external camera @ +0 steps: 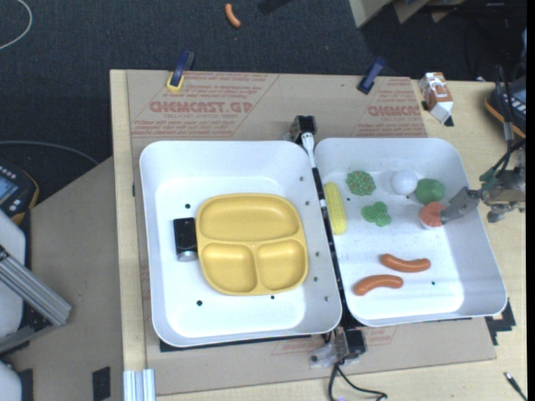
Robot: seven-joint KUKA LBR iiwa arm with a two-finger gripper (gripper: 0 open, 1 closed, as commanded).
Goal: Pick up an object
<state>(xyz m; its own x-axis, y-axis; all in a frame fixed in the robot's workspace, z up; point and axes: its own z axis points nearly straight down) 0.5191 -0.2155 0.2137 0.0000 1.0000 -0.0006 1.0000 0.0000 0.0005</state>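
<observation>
Seemingly the gripper reached in over the right bin's right rim, just beside a small orange-red piece at its tip; whether it held anything could not be told. Nearby lay a green ball, and two sausages lower down.

Yellow tray — white bins, orange sausages.

2 blue clamps pin brown cardboard to the surface; a small orange piece lies on the dark floor.
</observation>
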